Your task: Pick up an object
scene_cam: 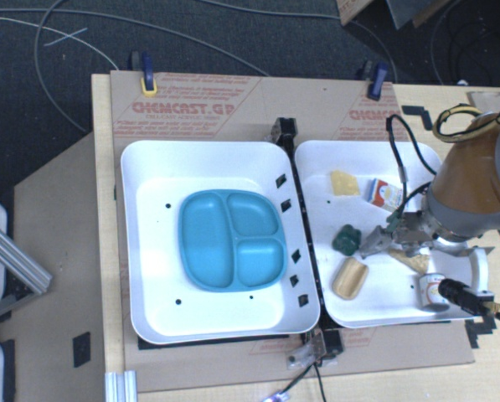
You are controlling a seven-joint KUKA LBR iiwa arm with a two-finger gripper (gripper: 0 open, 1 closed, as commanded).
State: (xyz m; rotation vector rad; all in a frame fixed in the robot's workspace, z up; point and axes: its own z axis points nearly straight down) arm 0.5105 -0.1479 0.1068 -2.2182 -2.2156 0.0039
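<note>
Reaching low, the gripper (375,241) seems narrowly parted, unloaded; the green object (347,240) just ahead could be nudged aside.

Red print runs across the brown protective sheet (233,99) covering the bench's board, along its far edge behind the two bins. Behind the left bin the large letters read "CHEMCAST GP", with lines of smaller red text above and below that are too fine to make out. Behind the right bin, near the board's far right corner, the same red logo (368,114) repeats, seemingly "CHEMCAST" again, partly cut off. The small red-and-white packet (384,193) in the right bin carries print that cannot be read.
</note>
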